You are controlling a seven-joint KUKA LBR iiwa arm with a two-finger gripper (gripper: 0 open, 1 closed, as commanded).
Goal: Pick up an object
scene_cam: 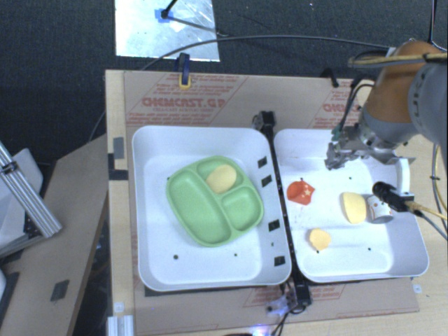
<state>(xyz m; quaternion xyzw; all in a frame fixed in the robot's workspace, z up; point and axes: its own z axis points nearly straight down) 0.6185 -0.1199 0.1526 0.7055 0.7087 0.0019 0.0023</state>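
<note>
Dark speckled flooring fills the top of the frame, where a shiny foil-like sheet (166, 19) is taped down at upper centre. Below it, a brown cardboard-covered bench (210, 100) printed with red lettering carries two shallow white bins side by side.

At centre left, the left bin (157, 257) holds a green divided tray (199, 215), set at a slant. A pale yellow object (222, 178) lies in the tray's upper small compartment.

At centre right, three loose things are seen on the floor of the right bin (409, 254). A red object (301, 192) lies near the bin's left wall. A yellow object (354, 207) lies toward the middle, just beside a small grey and black part of the arm's fittings. A smaller round yellow piece (320, 239) lies lower, well apart from the red one.

From the upper right of the frame the grey arm (427, 103) with its orange band is reached in over the right bin. The claw (334, 158) hangs over the bin's upper part, above and to the right of the red object. Nothing is seen between its tips, and whether it is released or clenched cannot be told.
</note>
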